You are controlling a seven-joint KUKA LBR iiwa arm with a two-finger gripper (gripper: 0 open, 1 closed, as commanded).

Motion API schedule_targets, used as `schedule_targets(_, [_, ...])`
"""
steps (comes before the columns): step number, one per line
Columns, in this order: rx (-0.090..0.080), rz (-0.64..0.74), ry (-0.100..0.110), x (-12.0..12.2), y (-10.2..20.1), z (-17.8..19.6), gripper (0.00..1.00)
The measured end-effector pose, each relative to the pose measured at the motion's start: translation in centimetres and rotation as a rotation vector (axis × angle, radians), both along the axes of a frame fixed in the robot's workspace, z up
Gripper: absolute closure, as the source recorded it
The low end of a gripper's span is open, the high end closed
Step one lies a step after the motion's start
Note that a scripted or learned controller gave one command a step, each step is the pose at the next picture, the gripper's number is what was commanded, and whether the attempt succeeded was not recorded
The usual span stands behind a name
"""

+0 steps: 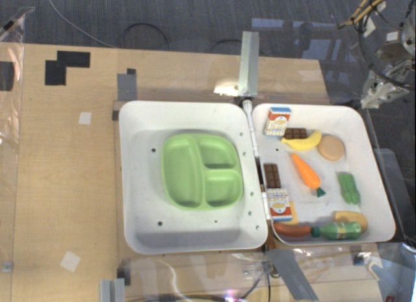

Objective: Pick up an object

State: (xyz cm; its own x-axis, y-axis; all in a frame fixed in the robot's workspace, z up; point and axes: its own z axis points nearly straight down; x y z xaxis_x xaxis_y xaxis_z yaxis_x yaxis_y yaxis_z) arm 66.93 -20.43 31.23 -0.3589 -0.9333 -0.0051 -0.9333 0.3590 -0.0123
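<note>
The right bin holds toy foods. At its back left stands a small carton, with a chocolate bar, a banana and a round tan bun beside it. In the middle lies an orange carrot, and a green vegetable lies to its right. By the left wall are a second chocolate bar and a second carton. A sausage, a green bottle and a yellow piece line the front. The gripper hangs beyond the bin's back right corner, away from every object.
The left bin holds a green divided plate. A metal post stands behind the seam between the bins. Cables hang at the top right. Black tape marks lie on the wooden bench at the left.
</note>
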Motion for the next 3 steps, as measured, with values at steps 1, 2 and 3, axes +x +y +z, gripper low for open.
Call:
schedule_targets(1, [0.001, -0.001, -0.012, 0.2, 0.2, 1.5, 1.00])
schedule_targets(2, [0.003, -0.003, -0.024, 0.4, 0.3, 2.9, 1.00])
schedule_targets(3, [-0.002, 0.341, 0.006, -2.1, 0.0, -4.7, 1.00])
